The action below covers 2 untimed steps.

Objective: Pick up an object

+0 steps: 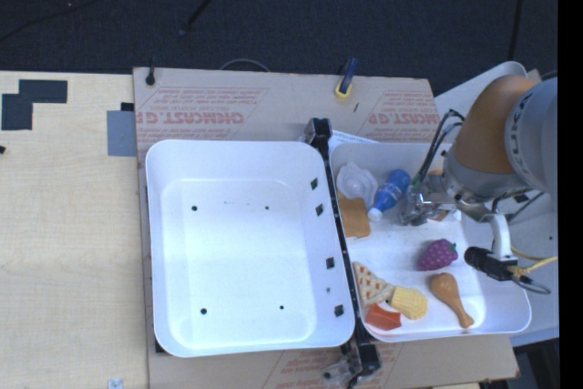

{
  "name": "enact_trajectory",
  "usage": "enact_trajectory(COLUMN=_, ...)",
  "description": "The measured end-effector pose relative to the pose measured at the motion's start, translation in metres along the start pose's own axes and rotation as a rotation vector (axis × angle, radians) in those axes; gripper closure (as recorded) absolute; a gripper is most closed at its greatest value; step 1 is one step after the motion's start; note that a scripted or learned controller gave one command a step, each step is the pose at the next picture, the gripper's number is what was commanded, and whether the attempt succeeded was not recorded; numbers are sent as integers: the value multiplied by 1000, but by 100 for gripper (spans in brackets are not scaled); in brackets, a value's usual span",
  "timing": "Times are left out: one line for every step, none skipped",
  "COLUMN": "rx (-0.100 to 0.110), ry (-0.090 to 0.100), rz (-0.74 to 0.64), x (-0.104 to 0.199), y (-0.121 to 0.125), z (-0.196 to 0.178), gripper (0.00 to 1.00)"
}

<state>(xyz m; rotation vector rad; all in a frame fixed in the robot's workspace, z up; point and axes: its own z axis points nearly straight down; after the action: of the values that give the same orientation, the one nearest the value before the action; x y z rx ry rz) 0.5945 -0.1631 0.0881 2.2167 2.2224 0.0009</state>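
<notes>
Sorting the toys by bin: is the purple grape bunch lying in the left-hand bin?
No, the purple grape bunch lies in the right bin, beside the drumstick.

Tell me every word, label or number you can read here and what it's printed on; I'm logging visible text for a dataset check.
"CHEMCOZT" (roughly; upside down, red, blurred): on the cardboard sheet behind the left bin.
The same red print, partly legible: on the cardboard behind the right bin.
More red print on the cardboard's front edge: too blurred to read.
The blue bottle has no readable label.
</notes>
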Motion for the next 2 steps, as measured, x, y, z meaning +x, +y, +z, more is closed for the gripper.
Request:
enact_trajectory(rx=3, ry=4, rz=-2, x=41, y=51, z=0, gripper=100)
enact_trajectory(rx=5, ry=2, rz=1, x=39, y=49, z=1, gripper=0)
